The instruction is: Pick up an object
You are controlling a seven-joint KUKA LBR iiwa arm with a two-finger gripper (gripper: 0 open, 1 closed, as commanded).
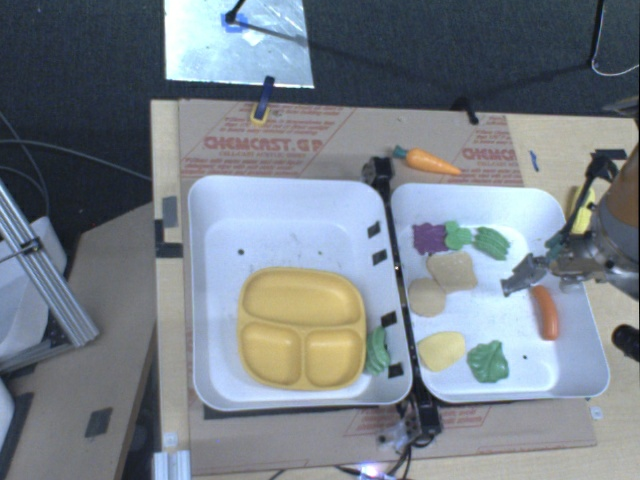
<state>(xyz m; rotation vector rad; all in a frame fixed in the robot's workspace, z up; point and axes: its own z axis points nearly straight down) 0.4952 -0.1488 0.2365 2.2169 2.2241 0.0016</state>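
The gripper [522,280] hangs low over the right bin [572,368], just left of the orange sausage [546,312]; how far it is open cannot be told, and nothing shows in its hold. The bread slice [453,270] lies near its left. Descending here, it may nudge the sausage aside and close on nothing.

Tool [522,276] hovers over the right bin [575,368], near the sausage [547,313].

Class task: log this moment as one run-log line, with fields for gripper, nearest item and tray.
gripper: over right bin, holding nothing | nearest: sausage | tray: left bin
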